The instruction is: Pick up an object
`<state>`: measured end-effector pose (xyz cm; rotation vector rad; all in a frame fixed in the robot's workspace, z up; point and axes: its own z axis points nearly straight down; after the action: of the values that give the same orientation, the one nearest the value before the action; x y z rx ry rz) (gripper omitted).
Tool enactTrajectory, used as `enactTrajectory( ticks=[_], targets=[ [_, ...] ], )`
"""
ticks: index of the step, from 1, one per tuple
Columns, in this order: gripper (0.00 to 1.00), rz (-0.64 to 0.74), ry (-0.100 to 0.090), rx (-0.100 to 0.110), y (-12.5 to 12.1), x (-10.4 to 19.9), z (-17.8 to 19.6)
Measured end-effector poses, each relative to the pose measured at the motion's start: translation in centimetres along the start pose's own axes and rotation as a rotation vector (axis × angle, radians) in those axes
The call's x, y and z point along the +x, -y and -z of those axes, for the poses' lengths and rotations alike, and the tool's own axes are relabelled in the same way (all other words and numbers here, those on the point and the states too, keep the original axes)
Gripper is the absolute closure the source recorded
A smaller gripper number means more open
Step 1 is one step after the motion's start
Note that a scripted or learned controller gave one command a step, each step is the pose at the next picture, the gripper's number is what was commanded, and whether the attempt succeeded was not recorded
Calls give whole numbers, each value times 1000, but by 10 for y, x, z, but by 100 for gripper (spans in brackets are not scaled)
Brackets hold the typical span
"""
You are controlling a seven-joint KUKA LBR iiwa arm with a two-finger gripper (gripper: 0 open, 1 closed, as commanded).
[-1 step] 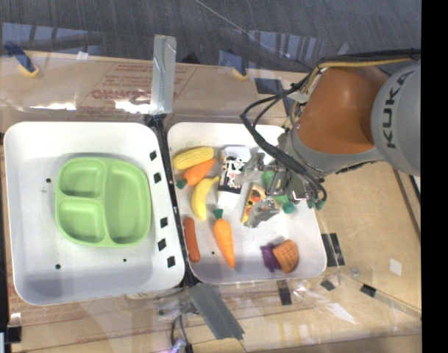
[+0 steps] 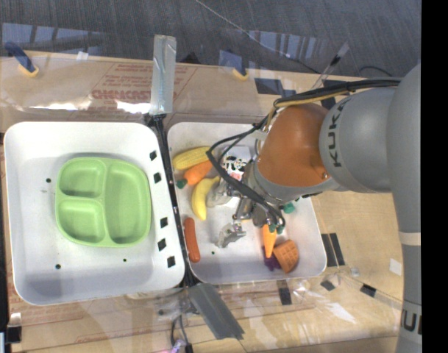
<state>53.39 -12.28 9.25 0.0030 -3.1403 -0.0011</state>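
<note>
The right bin has the toys: corn, a carrot, a banana, a hot dog along the left wall, and a waffle bottom right. My gripper hangs mid-bin just beside the banana; can't tell if the jaws are open. A green plate sits in the left bin.

bins: 2, white, left bin and right bin. green divided plate: 1, three compartments. bananas: 1. corn cobs: 1. carrots: 2. sausage: 1. waffle piece: 1.
</note>
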Motion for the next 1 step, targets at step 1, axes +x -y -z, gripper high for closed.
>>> enactTrajectory(
  ticks=[1],
  targets=[
    [100, 9, 4, 1, -2, -2, 11]
  ],
)
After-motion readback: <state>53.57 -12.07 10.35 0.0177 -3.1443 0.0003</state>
